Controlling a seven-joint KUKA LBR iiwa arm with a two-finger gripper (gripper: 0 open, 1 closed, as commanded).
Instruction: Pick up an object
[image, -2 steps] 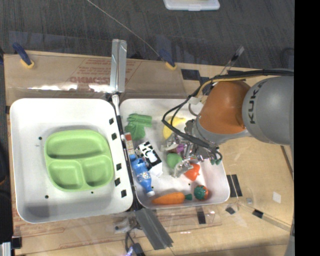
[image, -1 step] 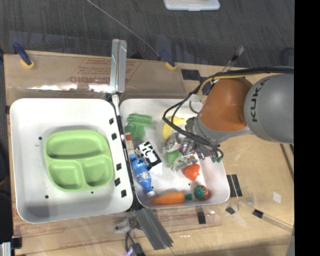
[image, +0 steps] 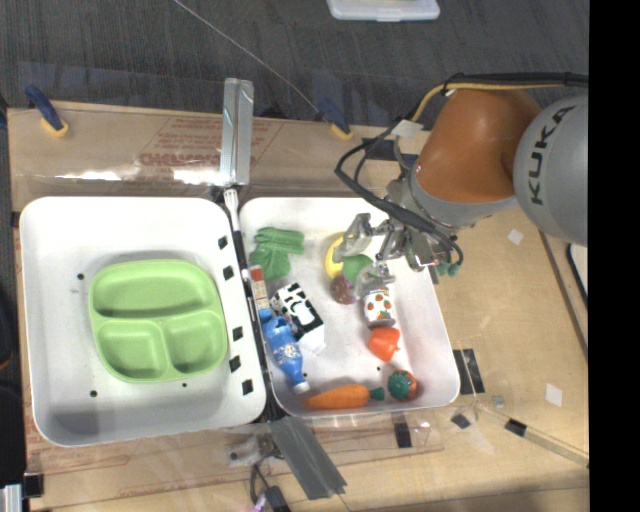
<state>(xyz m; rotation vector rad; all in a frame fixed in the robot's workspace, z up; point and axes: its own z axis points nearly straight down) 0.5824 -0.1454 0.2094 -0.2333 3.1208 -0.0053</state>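
Gripper (image: 362, 252) sits low in the right bin (image: 432, 300), metal fingers straddling a yellow-green round fruit toy (image: 345, 262); can't tell if they pinch it, partly hidden. Just below: one white patterned block (image: 377, 307), one orange lump (image: 384, 343). Further down, one smooth carrot (image: 338, 398). Far left, one three-compartment green tray (image: 157, 319).
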